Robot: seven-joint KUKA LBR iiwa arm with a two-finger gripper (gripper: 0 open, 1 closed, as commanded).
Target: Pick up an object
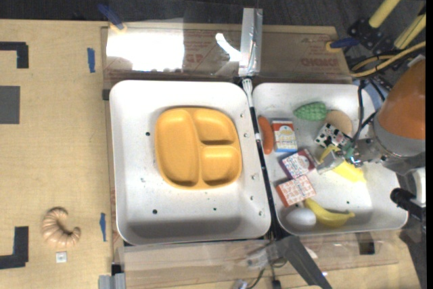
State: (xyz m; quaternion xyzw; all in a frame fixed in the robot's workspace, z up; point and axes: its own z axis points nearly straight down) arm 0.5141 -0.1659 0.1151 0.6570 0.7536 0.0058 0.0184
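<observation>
While the gripper [333, 153], grip state unclear, hovers near it, the banana [328, 214] lies left-right

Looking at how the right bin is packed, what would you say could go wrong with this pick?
The gripper sits among tightly packed items: the patterned cards, yellow piece and banana lie close together, so it may catch two things or nudge neighbours. The flat cards could also slip free.
</observation>
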